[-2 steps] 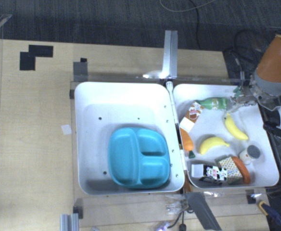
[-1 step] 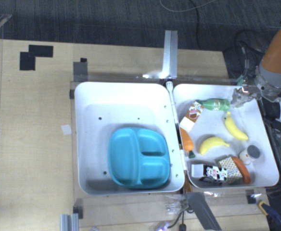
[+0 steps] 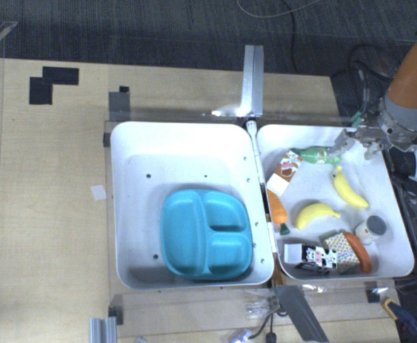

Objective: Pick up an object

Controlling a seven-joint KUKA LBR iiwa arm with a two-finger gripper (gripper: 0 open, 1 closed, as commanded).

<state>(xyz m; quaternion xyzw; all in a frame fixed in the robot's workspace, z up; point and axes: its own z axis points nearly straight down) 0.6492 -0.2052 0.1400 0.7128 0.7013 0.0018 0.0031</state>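
My gripper point(image 3: 353, 150) hangs over the far right corner of the right bin point(image 3: 401, 261), on the grey arm with the orange band point(image 3: 413, 77). Its two fingers are spread open with nothing between them. Just left of the fingertips lies a green bottle point(image 3: 317, 155). A yellow banana point(image 3: 350, 191) lies a little nearer than the gripper, and a second banana point(image 3: 317, 214) is at the bin's middle. An orange carrot point(image 3: 278, 210) rests against the bin's left wall.
The left bin point(image 3: 133, 163) holds a blue divided plate point(image 3: 206, 233). The right bin's near side holds a small grey cup point(image 3: 373, 226), a patterned box point(image 3: 340, 252) and a black-and-white item point(image 3: 311, 256). A small red-labelled bottle point(image 3: 288, 166) sits by the green bottle.
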